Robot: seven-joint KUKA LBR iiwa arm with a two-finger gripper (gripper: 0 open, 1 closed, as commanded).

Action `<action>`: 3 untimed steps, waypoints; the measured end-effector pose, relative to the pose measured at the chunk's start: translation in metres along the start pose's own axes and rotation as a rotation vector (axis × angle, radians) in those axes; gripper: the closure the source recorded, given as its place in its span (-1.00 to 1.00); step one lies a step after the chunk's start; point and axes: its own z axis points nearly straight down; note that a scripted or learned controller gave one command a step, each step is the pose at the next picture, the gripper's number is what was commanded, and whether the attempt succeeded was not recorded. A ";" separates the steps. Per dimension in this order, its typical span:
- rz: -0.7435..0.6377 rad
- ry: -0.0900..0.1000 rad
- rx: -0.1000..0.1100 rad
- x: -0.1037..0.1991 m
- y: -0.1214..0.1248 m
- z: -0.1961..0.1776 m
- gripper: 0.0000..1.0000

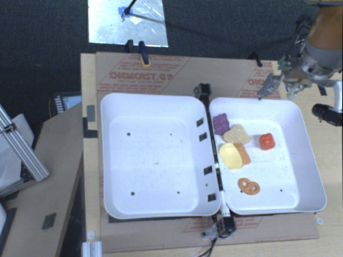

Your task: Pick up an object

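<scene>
1. While the arm hangs above the right bin's (308, 143) far rim, the gripper (278, 87) stands spread open, holding nothing.
2. Below it lie a purple piece (221, 123), red piece (267, 141) and pretzel (248, 186).

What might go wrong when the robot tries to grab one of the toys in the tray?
The purple block, tan bread-shaped piece, yellow round piece and orange slice lie bunched together in the right white bin, so the gripper may nudge neighbours or catch two. The purple block also sits near the bin's wall, leaving little room. The small brown pretzel looks flat and could slip free.
</scene>
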 end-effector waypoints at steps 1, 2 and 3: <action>-0.003 0.000 -0.004 0.000 0.001 -0.012 1.00; -0.010 0.004 -0.007 0.086 0.026 -0.064 1.00; -0.004 0.002 -0.021 0.109 -0.053 -0.243 1.00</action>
